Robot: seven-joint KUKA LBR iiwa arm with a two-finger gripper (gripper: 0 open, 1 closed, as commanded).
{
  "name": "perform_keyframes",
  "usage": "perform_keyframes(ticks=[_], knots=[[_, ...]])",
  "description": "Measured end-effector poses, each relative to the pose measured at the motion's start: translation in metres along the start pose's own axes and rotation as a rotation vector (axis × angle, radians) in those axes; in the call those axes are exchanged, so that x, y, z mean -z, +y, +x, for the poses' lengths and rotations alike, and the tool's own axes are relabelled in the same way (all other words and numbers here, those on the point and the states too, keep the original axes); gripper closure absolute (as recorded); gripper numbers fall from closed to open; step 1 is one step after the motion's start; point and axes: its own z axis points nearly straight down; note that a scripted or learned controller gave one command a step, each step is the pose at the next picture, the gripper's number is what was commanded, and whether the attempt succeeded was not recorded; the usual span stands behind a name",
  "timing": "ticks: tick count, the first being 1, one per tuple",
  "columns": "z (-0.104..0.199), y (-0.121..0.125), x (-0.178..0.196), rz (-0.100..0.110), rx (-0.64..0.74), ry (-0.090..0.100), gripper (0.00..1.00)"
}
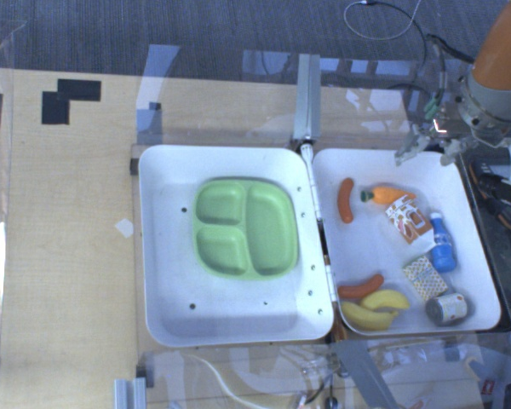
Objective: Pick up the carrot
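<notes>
The bananas (373, 309) lie at the near edge of the right bin (468, 207). The carrot (386, 196) lies in this bin's far half, beside a sausage (347, 200). The gripper (429, 149) hovers over the far rim, fingers spread open, holding nothing.

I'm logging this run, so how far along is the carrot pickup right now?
Nothing looks done yet: the carrot lies in the right bin, near its far side, beside a sausage and a carton. The gripper hangs over the bin's far right corner, apart from the carrot. Reaching it, grasping and lifting are all left.
</notes>
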Motion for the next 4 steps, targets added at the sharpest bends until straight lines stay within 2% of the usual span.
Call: perform_keyframes(ticks=[1,2,3,4], knots=[[0.0,0.0,0.0,0.0,0.0,0.0,0.0],[-0.042,-0.015,-0.007,0.0,-0.248,0.0,0.0],[-0.042,0.013,-0.095,0.0,-0.058,0.0,0.0],[-0.01,0.006,-0.136,-0.006,0.162,-0.001,0.0]])
